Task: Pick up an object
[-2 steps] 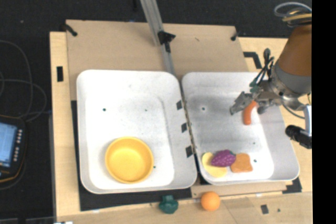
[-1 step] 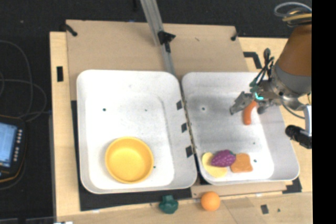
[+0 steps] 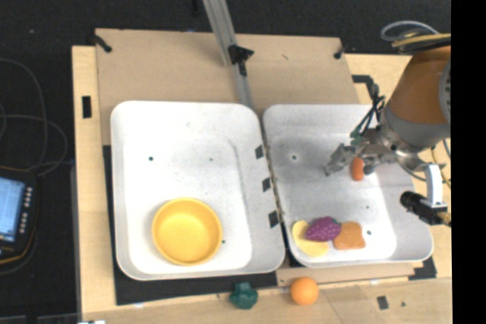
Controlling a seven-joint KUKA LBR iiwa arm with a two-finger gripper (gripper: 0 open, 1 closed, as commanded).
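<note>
My gripper hangs over the right bin, in its right half, with the grey and orange arm coming in from the right. A small orange object sits between its fingers, and the gripper is shut on it. At the bin's front edge lie a purple bunch of grapes, a flat yellow piece partly under the grapes, and an orange-brown piece. All three lie well below and in front of the gripper.
A yellow bowl stands in the left bin at its front. An orange ball and a green object lie on the bench in front of the bins. A slanted metal rod rises behind them.
</note>
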